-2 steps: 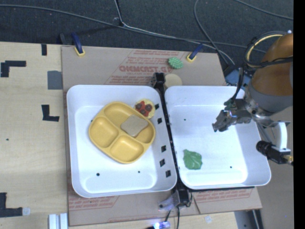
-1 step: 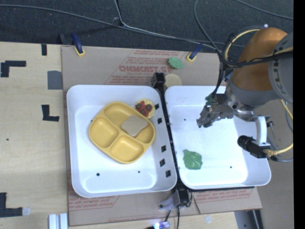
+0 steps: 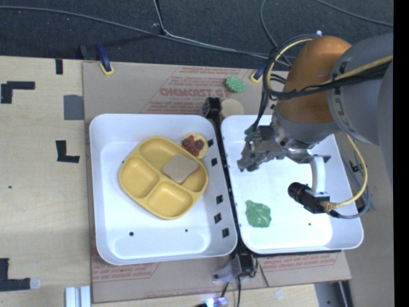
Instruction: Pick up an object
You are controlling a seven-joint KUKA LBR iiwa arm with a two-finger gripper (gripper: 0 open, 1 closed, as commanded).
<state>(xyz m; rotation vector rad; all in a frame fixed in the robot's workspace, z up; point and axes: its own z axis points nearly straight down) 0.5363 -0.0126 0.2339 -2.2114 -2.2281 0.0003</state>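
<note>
Overhead, at a slant: two white bins sit side by side on the counter (image 3: 38, 190), with the arm (image 3: 319, 75) reaching in over the right bin (image 3: 345, 235). The gripper (image 3: 250, 158) hangs low over that bin's left half, close to the wall it shares with the left bin (image 3: 128, 235). Its tip is dark and seen from above, so whether it is wide or narrow cannot be told, and nothing is visible held in it.

The nearest candidate is a flat green piece (image 3: 258, 213), lying on the floor of the right bin toward its near edge and left wall — near the gripper but apart from it.

In the left bin a yellow divided plate (image 3: 137, 174) lies about the middle. A tan square pad (image 3: 179, 168) rests on the plate, and a small red-and-dark item (image 3: 193, 144) sits at the plate's far right edge, just beside the bin's right wall. A second green item, knobbly (image 3: 234, 84), lies on the counter beyond the bins' far edges.

Judged progress: early — no object is lifted, and every item rests on its support. Left to do: settle over one item, probably the green piece, close on it and raise it clear of the bin.
</note>
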